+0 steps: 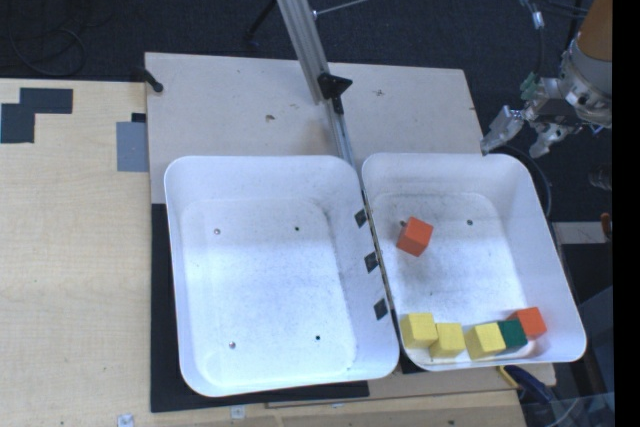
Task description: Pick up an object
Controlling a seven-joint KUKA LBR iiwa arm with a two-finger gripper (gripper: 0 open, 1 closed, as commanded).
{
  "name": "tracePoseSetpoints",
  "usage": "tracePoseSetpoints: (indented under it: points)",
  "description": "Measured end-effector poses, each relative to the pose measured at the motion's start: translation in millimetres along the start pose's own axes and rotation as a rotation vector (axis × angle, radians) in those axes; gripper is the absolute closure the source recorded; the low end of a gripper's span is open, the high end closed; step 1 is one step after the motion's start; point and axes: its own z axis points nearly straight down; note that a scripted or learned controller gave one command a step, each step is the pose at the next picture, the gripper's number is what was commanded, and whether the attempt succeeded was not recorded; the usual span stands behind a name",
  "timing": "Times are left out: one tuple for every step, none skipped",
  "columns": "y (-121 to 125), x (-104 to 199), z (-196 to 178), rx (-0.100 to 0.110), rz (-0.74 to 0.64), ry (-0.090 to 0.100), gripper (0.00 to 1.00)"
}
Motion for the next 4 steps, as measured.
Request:
tracePoseSetpoints:
  points:
    - [-41,59,116,0.008,0.004,0.004,0.00]
    - [-42,100,180,-0.005,0.004,0.001,0.00]
    - [-87,97,178,-0.005,0.010,-0.001,0.00]
    - [-57,110,75,-0.010,0.008,-0.001,0.00]
